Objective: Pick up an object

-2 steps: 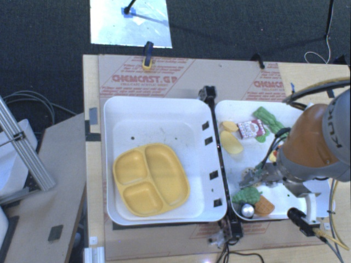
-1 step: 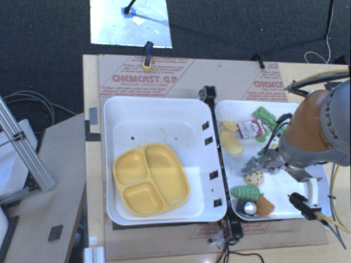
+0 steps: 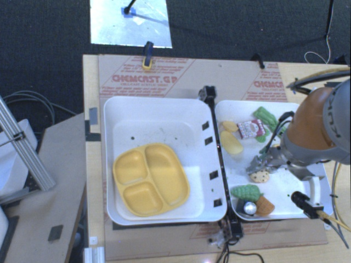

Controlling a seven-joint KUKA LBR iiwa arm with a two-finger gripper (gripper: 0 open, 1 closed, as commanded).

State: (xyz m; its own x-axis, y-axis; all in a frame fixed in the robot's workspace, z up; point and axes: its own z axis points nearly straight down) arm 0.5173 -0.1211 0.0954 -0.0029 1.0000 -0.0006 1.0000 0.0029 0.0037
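Behind both bins, board lettering reads "CHEMCAST GP", probably; gripper over cookie, grip state unclear.

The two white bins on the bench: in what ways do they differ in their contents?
The left bin holds one thing, a yellow divided tray lying flat; the right bin holds several small toy items, among them a cookie and a yellow piece. The gripper is down inside the right bin, just above the cookie, while no arm reaches into the left bin. Both are shallow, white and side by side.
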